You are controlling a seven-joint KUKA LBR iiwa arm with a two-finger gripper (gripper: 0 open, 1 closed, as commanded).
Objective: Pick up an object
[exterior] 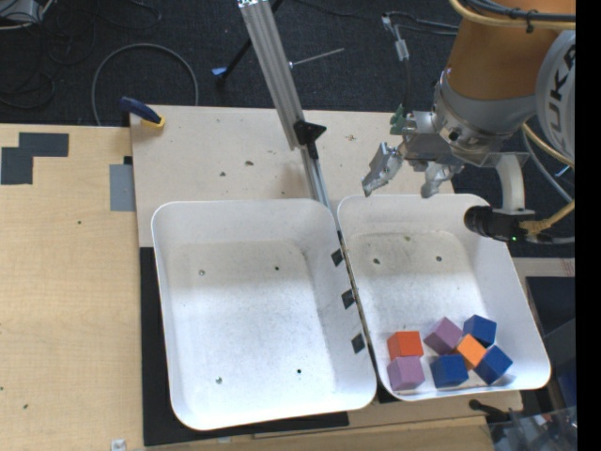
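Blocks sit bunched in the near right corner of the right bin, all close together, several touching. Nearest row: a purple block on the left, a blue block just beside it, and another blue block at the right end, hard against the bin's rim. Just behind them: an orange-red block directly beyond the purple one, a small orange block wedged in the middle of the pile, a second purple block turned on a diagonal, and a third blue block farthest right. They are all roughly cube-shaped, so no clear long axis; most sit skewed to the bin walls, corners pointing near and far. The cluster as a whole runs left to right along the near wall.

The left bin lies beside it, the two sharing a middle edge with black clips along it.

Farther back, the gripper hangs over the far rim of the right bin, well apart from the blocks. Its two fingers are spread, nothing between them. Above it the grey wrist and orange band of the arm come in from the right.

Beyond the bins, a slanted metal rail with a checkered tip rises over the wooden bench, and a blue-and-yellow clamp sits at the bench's far left corner.
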